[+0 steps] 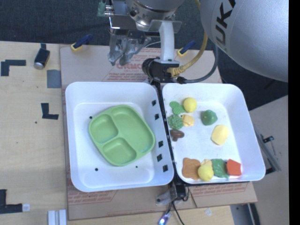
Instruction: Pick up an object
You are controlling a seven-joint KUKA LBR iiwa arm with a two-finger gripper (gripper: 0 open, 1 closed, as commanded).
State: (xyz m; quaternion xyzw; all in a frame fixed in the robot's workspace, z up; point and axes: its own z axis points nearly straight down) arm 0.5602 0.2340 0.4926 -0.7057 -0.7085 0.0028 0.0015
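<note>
The things to pick lie in the right bin (243, 125): a yellow ball (190, 104) near its far edge, with a green leafy piece (176, 108) just left of it and a second green leafy piece (176, 122) nearer the camera. A small pale yellow piece (188, 121) sits beside that, and a brown piece (176, 135) lies close to the bin's left wall. A round green piece (209, 117) and a pale yellow lemon-like piece (220, 135) rest toward the middle. Along the near edge sit an orange-brown piece (190, 168), another yellow ball (206, 172), a green block (218, 168) and a red block (234, 168), packed close together.

The left bin (75, 125) holds a green divided plate (121, 135) lying flat, turned at a slant.

The pincer (123, 55) hangs beyond the far edge of the left bin, over the cardboard-covered worktop (28, 125), apart from every item. Nothing is visible between its fingers; how far they are parted cannot be told from this angle
</note>
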